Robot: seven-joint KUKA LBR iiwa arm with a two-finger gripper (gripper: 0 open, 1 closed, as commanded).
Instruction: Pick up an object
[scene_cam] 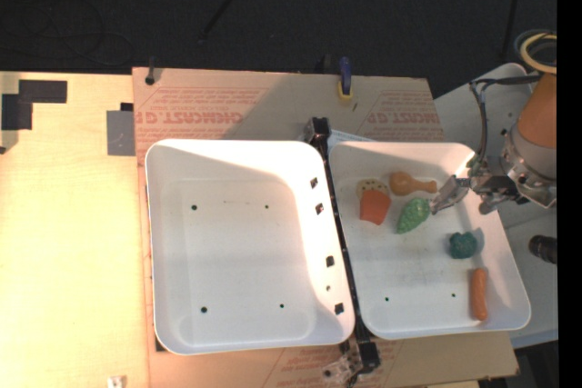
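Note:
The right bin (427, 323) holds several small objects. A red piece with a yellow top (373, 204) lies left of a green lump (412, 215). Behind them is a tan drumstick shape (412, 184). A teal lump (465, 243) and an orange carrot (478, 293) lie toward the right wall. My gripper (469, 195) hangs over the bin's right rear part, open, with nothing between its fingers. Its left finger (447, 194) ends just right of the green lump and the drumstick.
The left bin (173, 195) stands beside the right one, with black clips (329, 261) along the shared edge. Both bins rest on cardboard (236, 109). The arm's orange band (543, 109) shows at the right edge. A pale wooden bench top (64, 241) lies to the left.

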